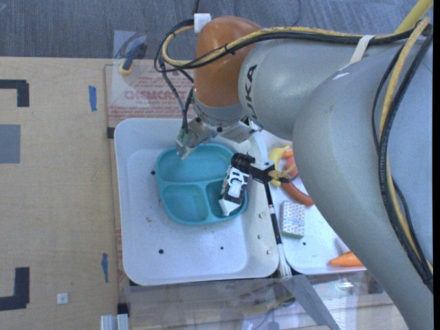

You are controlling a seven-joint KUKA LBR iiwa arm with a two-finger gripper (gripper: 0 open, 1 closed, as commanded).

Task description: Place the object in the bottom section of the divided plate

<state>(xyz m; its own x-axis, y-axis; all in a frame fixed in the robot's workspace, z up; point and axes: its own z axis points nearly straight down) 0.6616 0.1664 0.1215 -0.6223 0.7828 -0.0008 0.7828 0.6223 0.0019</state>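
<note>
A blue divided plate [196,184] lies in the left white bin [185,253]. It has one wide section at the top and two smaller sections below. My gripper [184,145] hangs under the orange wrist, right at the plate's upper left rim. The arm hides most of it, and I see nothing held in it. The loose objects lie in the right bin [313,253]: an orange carrot-like piece [297,193], a yellow piece [280,155], a pale dotted block [293,218] and a second orange piece [346,258].
A thin black stick [274,215] lies along the shared edge between the bins. The grey arm covers the right bin's far side. Cardboard with blue tape marks lies left of the bins.
</note>
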